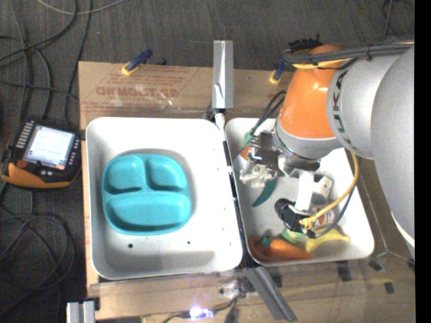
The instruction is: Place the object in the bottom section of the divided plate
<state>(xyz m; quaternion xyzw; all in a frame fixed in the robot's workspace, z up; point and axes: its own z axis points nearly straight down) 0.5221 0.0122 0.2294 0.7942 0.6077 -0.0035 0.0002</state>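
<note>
A teal divided plate (148, 194) lies in the left white bin (121, 258), with two small sections at the far side and one wide section at the near side. My gripper (258, 172) is low over the far left part of the right bin (360, 244), under the orange wrist band. A dark green curved piece (265, 191) shows just below the gripper; whether it is held cannot be made out. An orange carrot-like piece (288, 249) and a yellow piece (331, 239) lie at the right bin's near edge.
A metal divider bar (222, 79) stands between the bins at the back. A teach pendant (42, 152) sits left of the bench. Cables and a white-and-black part (303, 197) hang from the wrist over the right bin.
</note>
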